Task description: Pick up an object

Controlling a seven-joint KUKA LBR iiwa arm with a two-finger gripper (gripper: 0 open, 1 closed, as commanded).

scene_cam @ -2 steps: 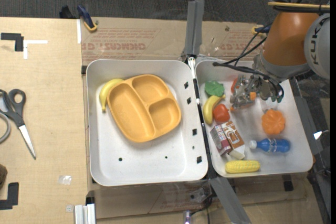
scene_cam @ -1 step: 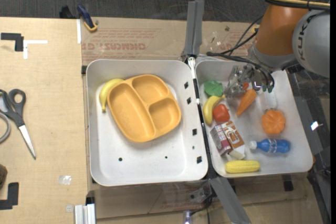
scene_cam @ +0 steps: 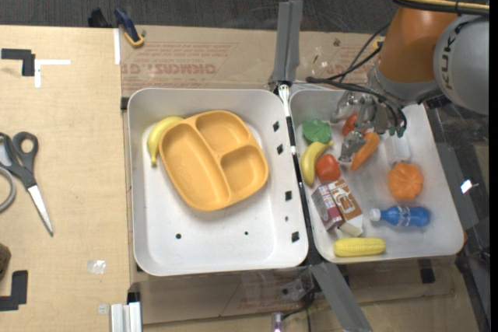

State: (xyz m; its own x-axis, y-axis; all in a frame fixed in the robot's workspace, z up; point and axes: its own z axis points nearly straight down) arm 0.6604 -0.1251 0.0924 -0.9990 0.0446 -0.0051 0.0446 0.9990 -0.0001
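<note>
**Gripper low over the carrot in the right bin**

Whether the jaws were released or clenched could not be told from the camera view, because the wrist hid them; nothing was clearly seen between them.

From the left, scissors point(scene_cam: 27, 175) lay on the bench, well apart from the work. The left bin point(scene_cam: 156, 245) held a yellow divided plate point(scene_cam: 214, 159) with a banana point(scene_cam: 158, 138) touching its left rim. In the right bin point(scene_cam: 436, 241), near the divider, there were a green toy vegetable point(scene_cam: 316, 130), a second banana point(scene_cam: 311, 162), a red pepper point(scene_cam: 327, 167) and a snack box point(scene_cam: 336, 204), with a corn cob point(scene_cam: 359, 246) at the front. The gripper point(scene_cam: 359, 128) hung just above an orange carrot point(scene_cam: 366, 151), the likely target. An orange fruit point(scene_cam: 405, 180) and a blue bottle point(scene_cam: 403, 217) lay further right.

To do this step well, I think the fingers should stand across the carrot's narrow width, not along it. They should go down beside it without touching the red pepper, close fully, and then lift straight up.
</note>
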